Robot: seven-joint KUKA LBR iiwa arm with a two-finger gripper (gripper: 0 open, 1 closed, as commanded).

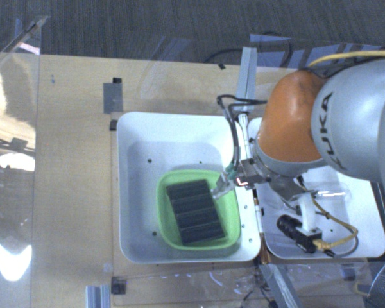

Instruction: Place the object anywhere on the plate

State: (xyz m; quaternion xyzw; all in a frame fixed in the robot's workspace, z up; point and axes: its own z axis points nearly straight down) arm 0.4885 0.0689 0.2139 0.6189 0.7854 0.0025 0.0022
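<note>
Where the left shallow white bin point(135, 191) sits on the tabletop point(70, 172), a green square plate point(167, 226) carries the dark ribbed rectangular block point(194, 212); the pincer point(223, 181) hangs over the plate's right rim, its grip impossible to tell, the grey arm point(346, 120) hiding much of the right white bin point(366, 230).

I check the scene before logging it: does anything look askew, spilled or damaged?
Nothing looks spilled or damaged. The dark ridged block lies flat on the green plate in the left bin, turned at a slant to the plate's edges. The end effector is at the block's upper right corner.
</note>
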